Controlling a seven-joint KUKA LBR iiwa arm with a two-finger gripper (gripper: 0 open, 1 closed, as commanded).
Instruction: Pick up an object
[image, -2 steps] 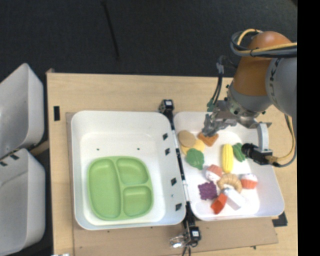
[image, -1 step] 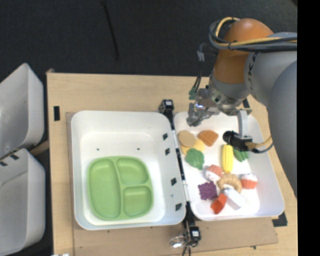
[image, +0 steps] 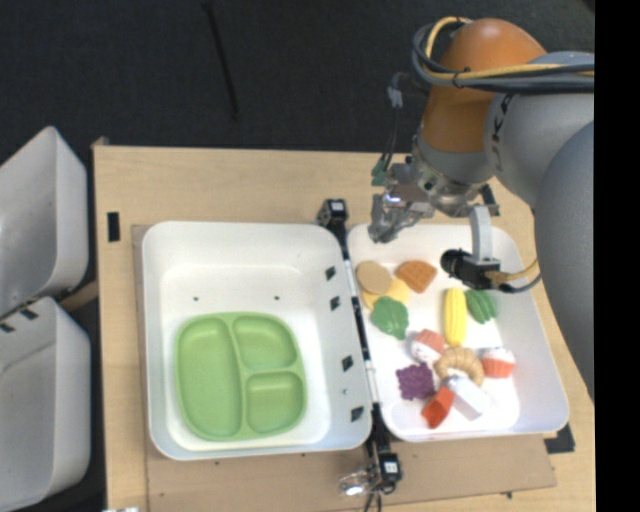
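Note:
My gripper hangs over the far left corner of the right bin, just above its rim, and I see nothing in it. Several toy foods lie in that bin. Closest to the gripper is a tan oval piece, with an orange piece beside it. Nearer the front are a yellow piece, a green leafy piece, a corn cob and a green pepper. At the front lie purple grapes, a brown croissant and a red piece.
The left bin holds a green divided tray in its front half. A raised divider with black clips separates the two bins. The arm's grey body fills the upper right. White chairs stand at the far left.

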